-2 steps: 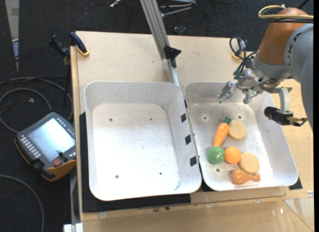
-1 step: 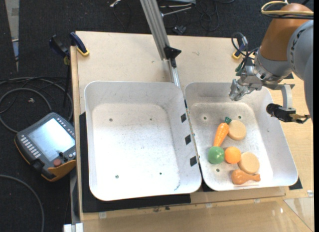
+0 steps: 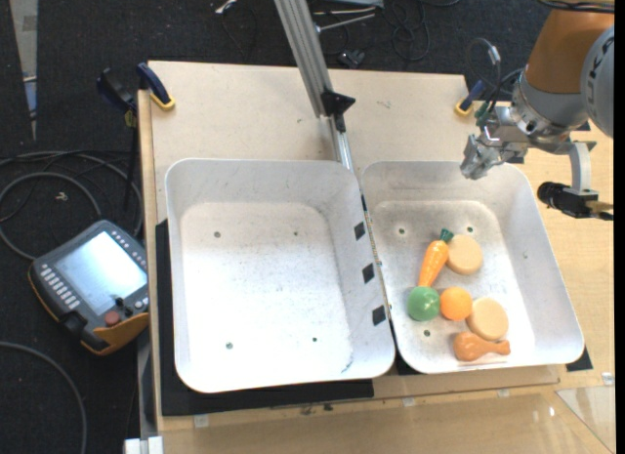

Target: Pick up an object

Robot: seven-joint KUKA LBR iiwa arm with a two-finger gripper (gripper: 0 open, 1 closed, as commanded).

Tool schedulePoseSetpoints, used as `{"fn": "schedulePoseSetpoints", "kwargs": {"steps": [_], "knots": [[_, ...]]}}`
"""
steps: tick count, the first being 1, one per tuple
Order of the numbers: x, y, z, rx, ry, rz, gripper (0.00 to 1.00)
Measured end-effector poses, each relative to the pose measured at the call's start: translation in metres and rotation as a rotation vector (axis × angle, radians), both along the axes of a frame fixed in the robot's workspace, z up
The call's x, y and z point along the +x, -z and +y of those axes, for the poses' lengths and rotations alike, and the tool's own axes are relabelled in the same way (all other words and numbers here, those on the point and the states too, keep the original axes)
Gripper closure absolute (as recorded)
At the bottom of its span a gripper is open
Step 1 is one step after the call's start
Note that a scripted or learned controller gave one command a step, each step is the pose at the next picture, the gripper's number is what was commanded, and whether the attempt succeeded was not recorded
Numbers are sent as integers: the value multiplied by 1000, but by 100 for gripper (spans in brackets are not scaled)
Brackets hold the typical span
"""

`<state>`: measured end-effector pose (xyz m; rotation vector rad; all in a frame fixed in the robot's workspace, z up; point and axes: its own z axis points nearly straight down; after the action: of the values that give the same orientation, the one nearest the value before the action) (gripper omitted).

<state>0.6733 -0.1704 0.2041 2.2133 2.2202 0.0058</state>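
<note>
In the right bin point(image 3: 532, 210) lie several toy foods: an orange carrot point(image 3: 434, 259) with a green top, a tan round piece point(image 3: 465, 256), a green ball point(image 3: 423, 303), an orange ball point(image 3: 455, 304), a tan disc point(image 3: 488, 319) and an orange drumstick-shaped piece point(image 3: 479, 347). My gripper point(image 3: 477, 164) hangs over the bin's far rim, above and behind the pile, well apart from every item. Nothing shows between its fingertips.
The left bin point(image 3: 186, 247) sits beside the right one, with a slanted metal pole point(image 3: 303, 42) rising behind their shared edge. A teach pendant point(image 3: 93, 286) lies on the floor at left. Clamps point(image 3: 151, 86) hold the bench's far corners.
</note>
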Motion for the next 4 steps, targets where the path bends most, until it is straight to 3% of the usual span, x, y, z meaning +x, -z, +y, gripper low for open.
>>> {"fn": "schedulePoseSetpoints", "kwargs": {"steps": [1, 2, 4], "knots": [[1, -35, 0, 0, 0, 1, 100], [-4, -25, 59, 4, -5, 9, 100], [-10, -41, 164, 4, -6, 6, 100]]}}
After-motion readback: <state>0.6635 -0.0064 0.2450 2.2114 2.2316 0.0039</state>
